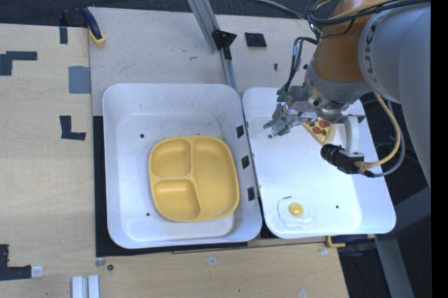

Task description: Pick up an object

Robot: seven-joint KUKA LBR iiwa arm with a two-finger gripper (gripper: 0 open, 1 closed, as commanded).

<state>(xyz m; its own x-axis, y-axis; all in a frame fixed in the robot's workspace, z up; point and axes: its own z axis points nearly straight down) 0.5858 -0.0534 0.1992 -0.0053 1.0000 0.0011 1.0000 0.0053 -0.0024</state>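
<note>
Two shallow white bins sit side by side on the pale wooden bench, both smooth moulded plastic with rounded corners. The left bin (119,150) holds one yellow plate (194,178), a glossy, rounded-square dish split into three compartments, lying flat toward the bin's 5 o'clock corner. The right bin (371,209) holds two small things. One is a toy fried egg (295,210), a flat white blob with a round yellow yolk, resting near the bin's 6 o'clock edge. The other is a pizza slice (320,127), a small wedge with a yellow face and red spots, lying up toward 12 o'clock in the bin, partly under the arm's wrist. The arm (392,38), matte grey with a shiny orange band, comes in from 3 o'clock with yellow and black cables looping off it. Its gripper (278,123) hangs over the upper left part of the right bin, just beside the pizza slice at its 9 o'clock. Whether the dark metal tips are spread or pinched together I cannot tell from here, and nothing is seen between them.
</note>
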